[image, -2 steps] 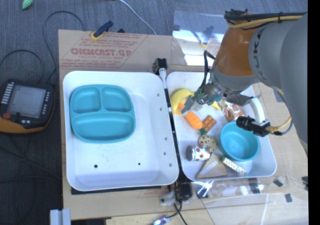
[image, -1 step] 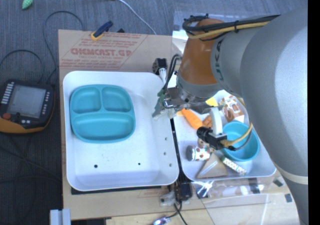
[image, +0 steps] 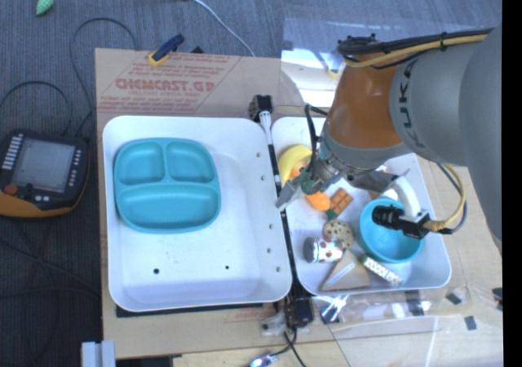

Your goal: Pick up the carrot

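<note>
Camera view, bench: two shallow white bins side by side on a brown board; left bin (image: 130, 271), right bin (image: 436, 263).
Arm: grey arm (image: 457, 104) with an orange band (image: 363, 112) enters from the right and hangs over the upper part of the right bin.
Gripper: gripper (image: 308, 184) sits low over the left part of the right bin, close to the divider between the bins. Whether it is spread or pressed together cannot be told; the wrist covers it.
Carrot: orange carrot (image: 320, 201) with a green top lies in the right bin, directly at the gripper tip, touching or nearly so. No grip on it can be confirmed.
Neighbours of carrot: yellow banana (image: 291, 160) just above it, by the divider; small orange block (image: 341, 200) just to its right.
Other right-bin contents: blue bowl (image: 390, 235) toward the right side; a spotted round piece (image: 335, 232) and a small can-shaped item (image: 324, 251) below the carrot.
Left bin contents: blue divided tray (image: 167, 183), three compartments, lying flat in the upper left part.
Floor, left of bench: handheld control pendant (image: 41, 171) with screen, cable attached.
</note>
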